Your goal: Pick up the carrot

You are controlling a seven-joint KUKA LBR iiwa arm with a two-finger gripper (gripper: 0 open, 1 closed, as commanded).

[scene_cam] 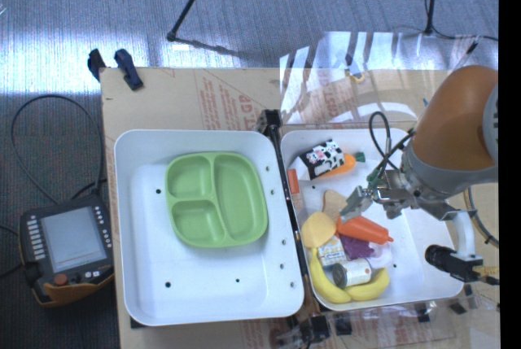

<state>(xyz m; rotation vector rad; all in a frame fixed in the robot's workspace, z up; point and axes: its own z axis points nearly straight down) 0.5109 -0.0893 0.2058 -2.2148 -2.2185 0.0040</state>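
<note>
Right bin point(423, 278), contents listed from the near rim outward. Banana point(338, 284) along the near wall, a small can point(352, 272) lying on it; purple item point(355, 246) just behind. Carrot point(365, 229) next, lying flat across the pile, orange, pointing away from the left bin point(138, 274). Gripper point(358, 202) just above the carrot's thick end, its fingers apart, nothing between them. Cow-patterned carton point(326, 159) at the far wall. Step judged: approach, grasp not yet made. Next move calls for lowering astride the carrot, then closing.

Single fixed camera, high above the bench point(203, 95), slanted down; both bins point(146, 258) in frame
</note>
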